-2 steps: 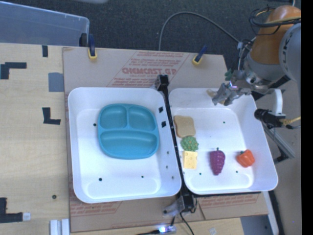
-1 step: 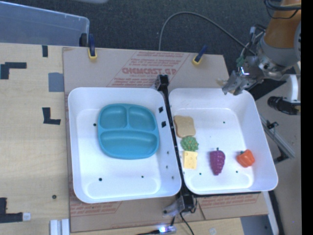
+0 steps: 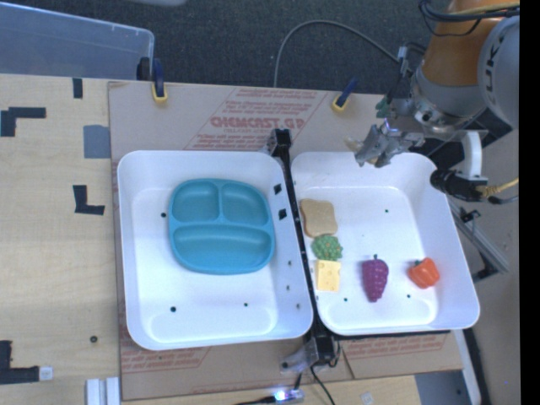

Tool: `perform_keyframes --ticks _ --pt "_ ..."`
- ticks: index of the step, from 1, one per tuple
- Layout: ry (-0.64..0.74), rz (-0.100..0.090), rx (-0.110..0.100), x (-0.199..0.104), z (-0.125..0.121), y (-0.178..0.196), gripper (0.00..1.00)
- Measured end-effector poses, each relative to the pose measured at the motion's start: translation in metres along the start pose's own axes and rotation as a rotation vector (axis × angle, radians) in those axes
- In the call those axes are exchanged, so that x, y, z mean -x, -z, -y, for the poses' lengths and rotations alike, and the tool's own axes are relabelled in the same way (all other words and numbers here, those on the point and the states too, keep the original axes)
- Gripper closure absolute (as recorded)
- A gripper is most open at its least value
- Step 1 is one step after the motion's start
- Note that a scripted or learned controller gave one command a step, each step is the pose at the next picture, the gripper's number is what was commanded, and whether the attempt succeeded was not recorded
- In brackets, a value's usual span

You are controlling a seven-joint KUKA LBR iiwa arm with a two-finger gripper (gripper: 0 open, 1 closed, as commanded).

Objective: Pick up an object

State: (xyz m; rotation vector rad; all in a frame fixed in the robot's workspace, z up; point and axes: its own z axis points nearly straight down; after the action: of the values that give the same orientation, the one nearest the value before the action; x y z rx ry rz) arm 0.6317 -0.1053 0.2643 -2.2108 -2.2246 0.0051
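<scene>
Right now my tool hangs over the far rim of the right bin; I cannot tell how it is set. Below lie a flat tan bread slice, knobbly green broccoli, a square yellow cheese, bumpy purple grapes and a glossy orange pepper. The smooth blue divided plate sits in the left bin.

Two bins sit side by side on the bench. The left bin holds a divided plate at its middle. In the right bin, near its left wall, lie the bread slice, broccoli and cheese, far to near. Right of the cheese lie the grapes, then the pepper. The claw hangs over the right bin's far rim.
</scene>
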Motion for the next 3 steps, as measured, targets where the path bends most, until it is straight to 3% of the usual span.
perform_keyframes --ticks 1,3 --pt "0.000 0.001 -0.003 -0.051 0.003 -0.022 1.00" --pt "0.000 0.001 -0.002 -0.152 0.018 -0.022 1.00"
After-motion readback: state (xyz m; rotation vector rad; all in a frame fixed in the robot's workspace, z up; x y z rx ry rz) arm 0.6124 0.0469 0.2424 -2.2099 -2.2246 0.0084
